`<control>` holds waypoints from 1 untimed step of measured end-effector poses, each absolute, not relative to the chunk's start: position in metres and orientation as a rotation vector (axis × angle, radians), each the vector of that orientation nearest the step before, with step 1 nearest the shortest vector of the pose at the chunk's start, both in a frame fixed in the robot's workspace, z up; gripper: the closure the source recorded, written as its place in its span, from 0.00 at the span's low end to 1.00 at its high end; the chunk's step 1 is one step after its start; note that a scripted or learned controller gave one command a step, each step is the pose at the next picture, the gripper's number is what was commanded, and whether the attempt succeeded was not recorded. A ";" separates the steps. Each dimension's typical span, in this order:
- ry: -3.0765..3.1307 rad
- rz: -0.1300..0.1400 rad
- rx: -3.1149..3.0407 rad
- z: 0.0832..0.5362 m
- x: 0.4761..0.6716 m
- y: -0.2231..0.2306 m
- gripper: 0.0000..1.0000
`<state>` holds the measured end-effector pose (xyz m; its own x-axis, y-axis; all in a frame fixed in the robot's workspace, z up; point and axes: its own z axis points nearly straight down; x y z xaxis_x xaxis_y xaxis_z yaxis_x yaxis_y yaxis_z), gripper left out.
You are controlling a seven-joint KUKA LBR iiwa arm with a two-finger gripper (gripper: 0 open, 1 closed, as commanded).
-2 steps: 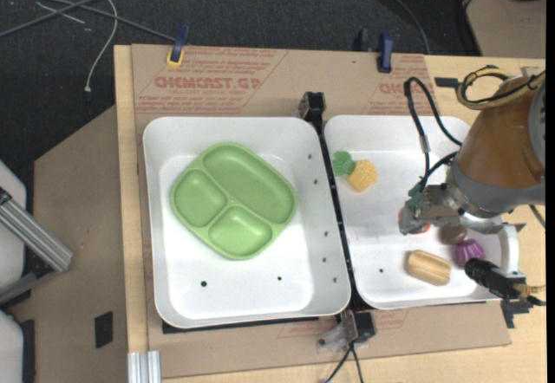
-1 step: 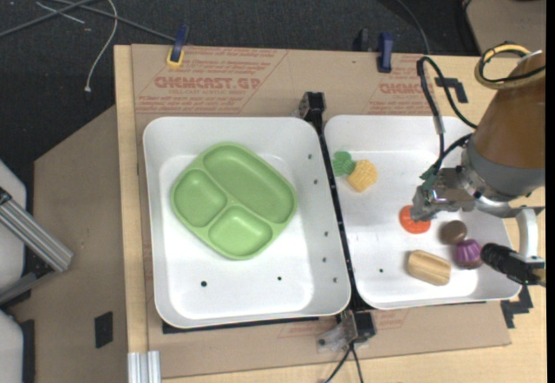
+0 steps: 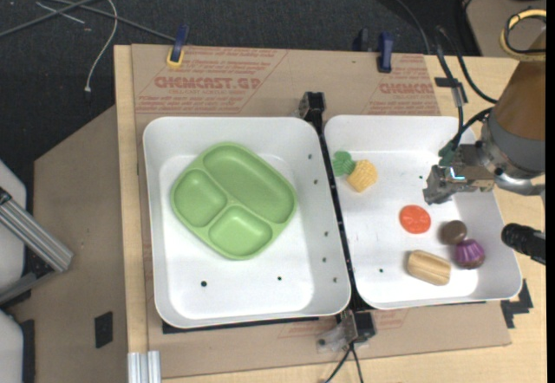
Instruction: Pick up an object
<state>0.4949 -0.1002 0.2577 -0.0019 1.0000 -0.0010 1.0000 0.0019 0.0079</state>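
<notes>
Now the gripper (image 3: 438,188) hangs over the right bin (image 3: 390,134), near its far right side, at the end of the arm (image 3: 520,126) that comes in from the right. Whether it is spread or pressed together cannot be told, since its tip is a dark, blurred shape seen from above, and nothing shows pinched in it. Just below and slightly left of the gripper lies an orange disc (image 3: 414,219), close to it but apart. Below and a little right sits a brown ball (image 3: 453,232), and touching that, further down, a purple piece (image 3: 469,253). A tan roll (image 3: 428,267) lies lower still, near the bin's front edge. Well to the left of the gripper, by the wall between the bins, a yellow corn (image 3: 362,175) rests against a small green piece (image 3: 342,163). Farther left, in the left bin (image 3: 165,269), a green tray (image 3: 232,199) with three compartments lies flat. Both bins rest on a cardboard sheet (image 3: 234,78) on the counter, held at its far edge by two clamps (image 3: 179,45).
</notes>
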 end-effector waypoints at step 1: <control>2.227 0.003 2.215 0.246 0.518 -0.056 1.00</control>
